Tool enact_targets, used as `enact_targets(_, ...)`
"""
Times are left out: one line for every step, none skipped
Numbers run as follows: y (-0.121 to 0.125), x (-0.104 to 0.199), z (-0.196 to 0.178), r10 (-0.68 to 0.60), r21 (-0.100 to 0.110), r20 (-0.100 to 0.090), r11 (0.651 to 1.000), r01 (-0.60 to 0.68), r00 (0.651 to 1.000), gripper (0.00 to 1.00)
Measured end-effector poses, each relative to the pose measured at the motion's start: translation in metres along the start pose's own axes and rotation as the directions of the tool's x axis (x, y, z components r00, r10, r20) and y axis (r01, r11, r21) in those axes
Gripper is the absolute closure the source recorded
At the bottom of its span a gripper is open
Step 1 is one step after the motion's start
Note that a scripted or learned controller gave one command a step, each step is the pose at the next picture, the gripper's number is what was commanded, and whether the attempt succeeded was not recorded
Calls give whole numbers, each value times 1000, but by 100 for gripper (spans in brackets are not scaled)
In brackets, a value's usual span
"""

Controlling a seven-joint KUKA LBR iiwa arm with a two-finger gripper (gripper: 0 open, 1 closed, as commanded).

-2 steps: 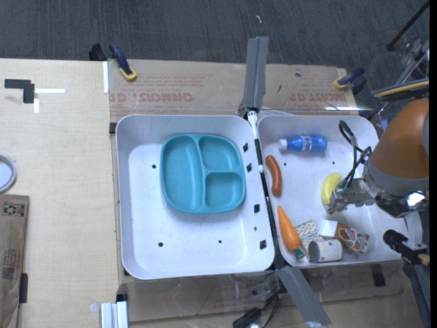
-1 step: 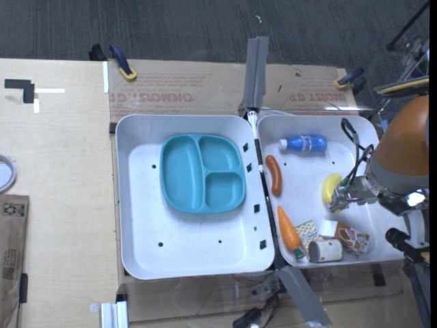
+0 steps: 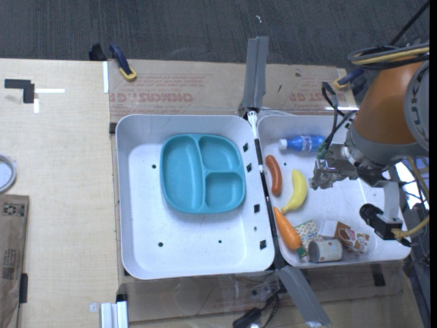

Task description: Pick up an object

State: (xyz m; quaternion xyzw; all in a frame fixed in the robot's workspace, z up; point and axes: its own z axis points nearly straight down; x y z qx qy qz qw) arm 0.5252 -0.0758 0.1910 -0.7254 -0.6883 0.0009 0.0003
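The gripper (image 3: 325, 174) hangs over the right bin (image 3: 382, 255), just right of the toy banana (image 3: 297, 191), w/ nothing between it and the banana but bare white floor. Can't tell if it's released or clenched, the metal bits are too small and dark to read, and I see no toy caught in it. The banana is prob the closest thing to grab. It lies flat, curved, beside the toy hot dog (image 3: 274, 175), near but not touching as far as I can see. It looks like a light plastic toy, hard and smooth, so it may slip or roll if pinched on the round part. Best to take it across the middle, where it's fattest and the sides are most even. Above it lies a small water bottle (image 3: 304, 143) on its side, w/ a blue cap end; round and smooth, so it could roll away. The toy carrot (image 3: 287, 229) sits lower down along the bin's left wall, w/ a can (image 3: 325, 250) and small snack packs (image 3: 352, 238) crowded near the bottom edge; hard to reach w/o bumping stuff. The left bin (image 3: 136, 203) holds a teal divided plate (image 3: 203, 173).
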Motion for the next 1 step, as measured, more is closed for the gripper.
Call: enact_targets(12,-22,100,314,2,1,949,-314,949,100)
